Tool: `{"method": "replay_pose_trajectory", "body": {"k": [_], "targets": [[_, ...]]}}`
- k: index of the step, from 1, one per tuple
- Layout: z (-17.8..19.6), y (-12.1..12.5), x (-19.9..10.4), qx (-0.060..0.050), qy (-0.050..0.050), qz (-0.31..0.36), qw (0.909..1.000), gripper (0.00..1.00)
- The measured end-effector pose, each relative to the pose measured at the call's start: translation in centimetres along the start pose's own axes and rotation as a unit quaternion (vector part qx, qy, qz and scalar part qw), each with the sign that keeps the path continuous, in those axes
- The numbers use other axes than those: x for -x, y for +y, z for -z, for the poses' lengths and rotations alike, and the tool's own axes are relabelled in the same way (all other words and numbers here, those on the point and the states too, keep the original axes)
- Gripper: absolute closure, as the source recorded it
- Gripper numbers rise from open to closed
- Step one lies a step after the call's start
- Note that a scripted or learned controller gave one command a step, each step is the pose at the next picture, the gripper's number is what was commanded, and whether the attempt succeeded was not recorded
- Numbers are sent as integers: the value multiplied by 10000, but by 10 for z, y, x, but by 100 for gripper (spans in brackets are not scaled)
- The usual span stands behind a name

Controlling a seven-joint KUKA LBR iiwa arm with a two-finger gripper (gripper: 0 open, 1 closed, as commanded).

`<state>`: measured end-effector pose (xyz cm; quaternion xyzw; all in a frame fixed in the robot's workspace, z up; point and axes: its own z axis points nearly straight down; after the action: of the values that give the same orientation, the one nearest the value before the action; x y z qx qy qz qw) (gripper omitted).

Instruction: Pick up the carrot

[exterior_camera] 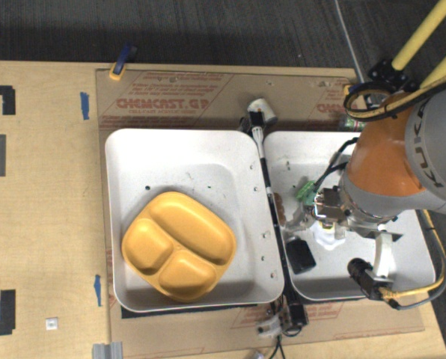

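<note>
We see the arm low over the right bin, its tool near a green scrap that may be the carrot's top; grip state unclear. A yellow tray fills the left bin. Pickup appears unfinished.

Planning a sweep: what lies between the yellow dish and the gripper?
Between yellow dish and gripper: bare bin floor, then the bins' adjoining rims, seen from the camera view.
</note>
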<state>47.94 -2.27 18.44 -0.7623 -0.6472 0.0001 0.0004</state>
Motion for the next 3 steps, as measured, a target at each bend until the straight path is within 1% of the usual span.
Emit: {"method": "replay_pose_trajectory", "body": {"k": [1, 2, 3], "targets": [[23, 59, 103, 11, -7, 1080, 9942, 0], [-14, 20, 82, -15, 6, -534, 9986, 0], [0, 7, 43, 3, -2, -1476, 9891, 0]]}}
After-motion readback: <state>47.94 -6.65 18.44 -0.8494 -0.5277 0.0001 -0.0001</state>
